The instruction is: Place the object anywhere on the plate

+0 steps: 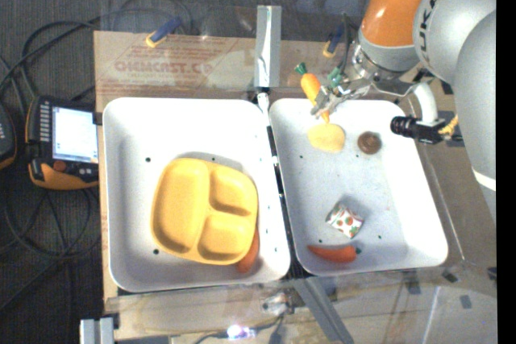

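Observation:
A yellow divided plate (pixel 208 209) lies in the left white bin (pixel 129 141). My gripper (pixel 325 98) hangs over the back edge of the right bin (pixel 403 205), reaching in from the upper right. It is shut on a toy carrot (pixel 310 84). The carrot is orange with a green top, tilted, and its tip pokes out below the fingers. It is held above the bin floor, just over a pale yellow piece (pixel 326 138). The plate is well to the lower left of the gripper.
In the right bin lie a brown round piece (pixel 369 142), a white patterned cube (pixel 345 220) and a red chili (pixel 333 254) at the front. An orange-red item (pixel 251 254) peeks from under the plate's front right corner. A ridge (pixel 274 165) divides the bins.

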Available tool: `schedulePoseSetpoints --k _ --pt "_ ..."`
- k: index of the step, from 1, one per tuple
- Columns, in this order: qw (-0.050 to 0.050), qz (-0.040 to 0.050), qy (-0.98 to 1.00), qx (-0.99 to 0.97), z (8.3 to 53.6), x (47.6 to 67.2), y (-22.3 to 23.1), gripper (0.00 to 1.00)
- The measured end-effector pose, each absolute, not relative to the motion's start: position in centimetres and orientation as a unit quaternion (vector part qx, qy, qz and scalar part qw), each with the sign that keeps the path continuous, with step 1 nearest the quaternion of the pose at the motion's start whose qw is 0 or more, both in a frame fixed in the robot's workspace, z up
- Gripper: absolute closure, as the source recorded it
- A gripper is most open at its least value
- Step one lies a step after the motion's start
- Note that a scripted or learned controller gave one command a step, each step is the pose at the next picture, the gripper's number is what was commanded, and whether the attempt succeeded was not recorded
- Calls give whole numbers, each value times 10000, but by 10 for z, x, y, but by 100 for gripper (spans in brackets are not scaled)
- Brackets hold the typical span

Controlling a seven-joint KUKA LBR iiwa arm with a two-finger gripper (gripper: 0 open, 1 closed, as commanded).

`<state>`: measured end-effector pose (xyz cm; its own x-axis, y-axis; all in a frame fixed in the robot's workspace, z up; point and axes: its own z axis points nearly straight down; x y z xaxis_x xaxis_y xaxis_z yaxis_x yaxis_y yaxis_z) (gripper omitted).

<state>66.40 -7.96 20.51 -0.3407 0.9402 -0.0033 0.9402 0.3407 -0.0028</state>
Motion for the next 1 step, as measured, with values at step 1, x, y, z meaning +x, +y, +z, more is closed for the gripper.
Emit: schedulePoseSetpoints --k 1 --pt "-11 -6 8442 5361 183 608 -15 100"
